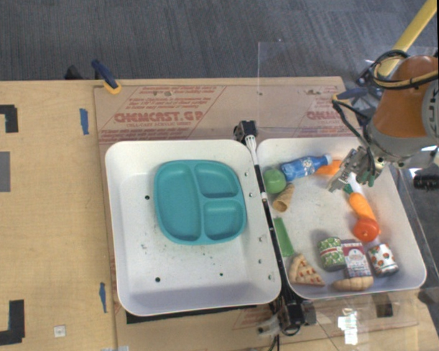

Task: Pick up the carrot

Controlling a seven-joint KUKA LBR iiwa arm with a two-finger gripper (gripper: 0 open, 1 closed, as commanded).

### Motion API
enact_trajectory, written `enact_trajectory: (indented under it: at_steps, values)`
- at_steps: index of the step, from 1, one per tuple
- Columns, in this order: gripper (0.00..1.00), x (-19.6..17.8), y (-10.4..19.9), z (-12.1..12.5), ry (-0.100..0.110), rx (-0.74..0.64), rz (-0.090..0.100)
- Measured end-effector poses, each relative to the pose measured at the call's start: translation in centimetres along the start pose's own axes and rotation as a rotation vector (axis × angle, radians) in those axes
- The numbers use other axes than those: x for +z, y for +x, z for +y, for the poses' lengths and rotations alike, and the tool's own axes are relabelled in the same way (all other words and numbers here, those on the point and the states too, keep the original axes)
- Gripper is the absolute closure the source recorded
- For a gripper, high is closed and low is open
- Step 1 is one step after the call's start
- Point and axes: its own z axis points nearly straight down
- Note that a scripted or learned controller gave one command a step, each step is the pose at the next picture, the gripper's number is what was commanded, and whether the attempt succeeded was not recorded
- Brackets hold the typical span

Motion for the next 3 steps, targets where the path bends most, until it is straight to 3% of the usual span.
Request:
enact_trajectory:
  at_steps: [1,2,3]
  values:
    - [1.00,1.0,6.6,-9.2,0.004,-0.140,0.011]
    - [0.00,1.1,6.5,-9.0,0.001,-0.141,0.006]
    - [0.00,1.3,5.5,-0.4,0.000,0.179,0.012]
